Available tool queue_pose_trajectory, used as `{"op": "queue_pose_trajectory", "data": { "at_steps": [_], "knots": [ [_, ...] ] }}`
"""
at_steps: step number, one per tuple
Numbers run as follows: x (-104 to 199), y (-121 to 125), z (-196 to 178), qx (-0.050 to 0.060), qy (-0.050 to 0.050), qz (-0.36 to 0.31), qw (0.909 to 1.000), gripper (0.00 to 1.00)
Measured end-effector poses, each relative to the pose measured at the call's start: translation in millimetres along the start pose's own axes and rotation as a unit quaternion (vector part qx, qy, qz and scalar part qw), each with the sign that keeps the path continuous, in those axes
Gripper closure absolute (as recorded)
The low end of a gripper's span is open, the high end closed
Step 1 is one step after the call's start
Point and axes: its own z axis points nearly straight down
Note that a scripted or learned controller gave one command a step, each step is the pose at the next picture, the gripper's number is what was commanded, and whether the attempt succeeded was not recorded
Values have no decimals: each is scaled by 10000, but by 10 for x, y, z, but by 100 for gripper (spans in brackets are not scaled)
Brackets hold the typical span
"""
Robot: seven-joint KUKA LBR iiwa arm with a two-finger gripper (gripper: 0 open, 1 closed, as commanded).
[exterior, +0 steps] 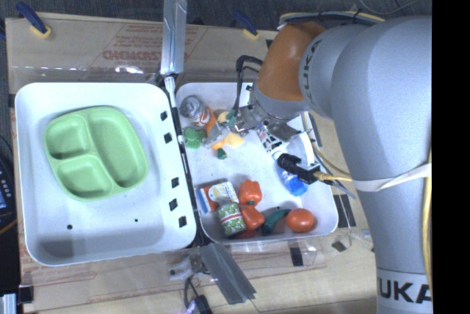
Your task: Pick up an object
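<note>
Hand [241, 117] hung low at the right bin's [323, 196] 11 o'clock, beside the yellow toy [230, 141]; grip state couldn't be told. Judged approach step: next, descend and clamp.

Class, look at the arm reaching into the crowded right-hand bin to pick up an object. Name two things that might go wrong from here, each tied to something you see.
1. The gripper sits low among closely packed items: a can, a green piece and a yellow piece. It might nudge them or close on two together.
2. The items crowd the right bin's wall, so a finger might hit the wall.
</note>
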Motion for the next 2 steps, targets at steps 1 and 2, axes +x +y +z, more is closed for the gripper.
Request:
{"op": "queue_pose_trajectory", "data": {
  "at_steps": [1, 2],
  "knots": [
    [-6, 4, -99, 0, -7, -17, 10000, 100],
    [429, 173, -1001, -3, -3, 830, 9965, 100]
  ]
}}
